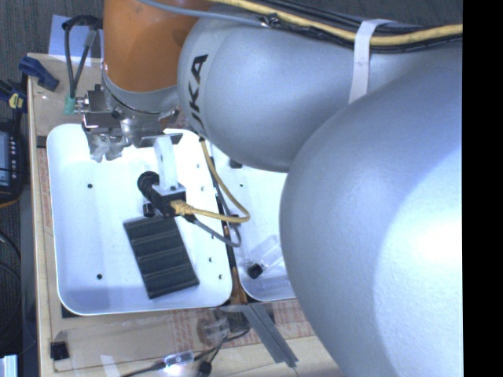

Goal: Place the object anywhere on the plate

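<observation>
Down in the left bin [78,234], the dark ribbed slab [161,258] lies flat on the white floor, in the near half and toward the right wall. It is a rectangle of charcoal colour, matt, with raised ridges running across its width, and it sits skewed, its long sides slanting from far left to near right. The bin is smooth, glossy white plastic with rounded corners and a few small dark holes in its floor. The gripper [104,144], pale metal and blurred, hangs over the far left corner of that bin, well apart from the slab. Whether it is released or clenched cannot be told, and nothing shows in its grasp. The grey arm [314,93] is smooth and rounded. A small clear piece [258,265] with a dark spot lies in the near left corner of the right bin [263,210].
</observation>
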